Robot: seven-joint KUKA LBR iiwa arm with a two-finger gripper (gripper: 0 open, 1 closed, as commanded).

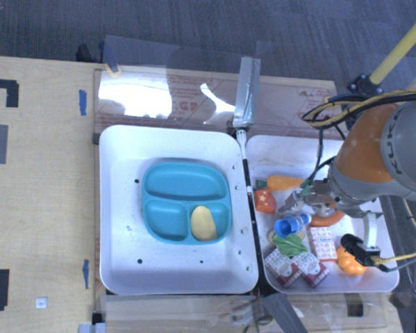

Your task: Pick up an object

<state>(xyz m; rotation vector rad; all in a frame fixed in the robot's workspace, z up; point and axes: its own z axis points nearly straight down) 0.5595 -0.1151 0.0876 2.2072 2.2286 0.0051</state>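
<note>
Right now the pincer (305, 199) hangs low over the right bin (390, 280), and I cannot tell from here whether it is spread or pressed together. Taking the blue bottle (289, 225) as the landmark, the pincer sits just up and to the right of it, a red-and-orange toy (264, 199) lies up-left, and red-and-white cartons (294, 266) lie below. That bottle looks the nearest pick, its long axis running left-right.
</note>
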